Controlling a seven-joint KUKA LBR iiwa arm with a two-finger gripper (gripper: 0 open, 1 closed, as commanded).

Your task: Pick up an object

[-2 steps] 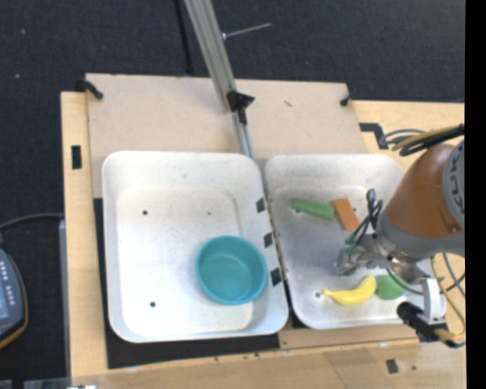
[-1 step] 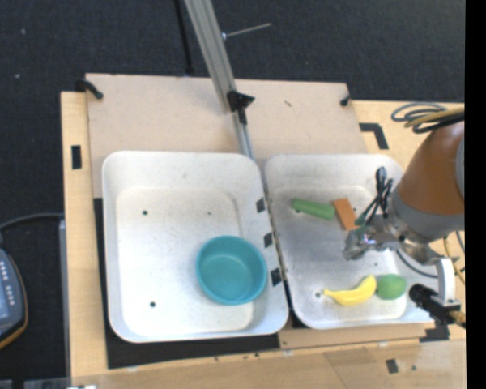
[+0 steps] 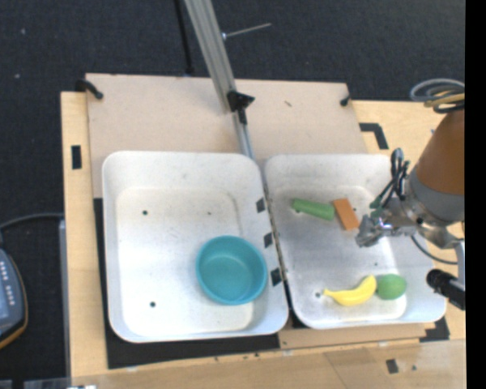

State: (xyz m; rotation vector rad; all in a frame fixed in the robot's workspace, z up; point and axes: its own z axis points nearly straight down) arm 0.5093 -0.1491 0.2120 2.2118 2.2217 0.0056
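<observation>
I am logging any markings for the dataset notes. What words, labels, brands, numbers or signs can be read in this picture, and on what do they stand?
None can be read.
The handheld device at the view's left edge has a screen, too small and blurred to read.
The blue bowl, banana and white bins show no print.

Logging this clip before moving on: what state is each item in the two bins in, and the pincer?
Teal bowl: upright, in left bin.
Green-handled tool with orange end: lying flat, right bin.
Banana: lying flat, touching the green ball.
Pincer: low over right bin, holding nothing visible.
</observation>
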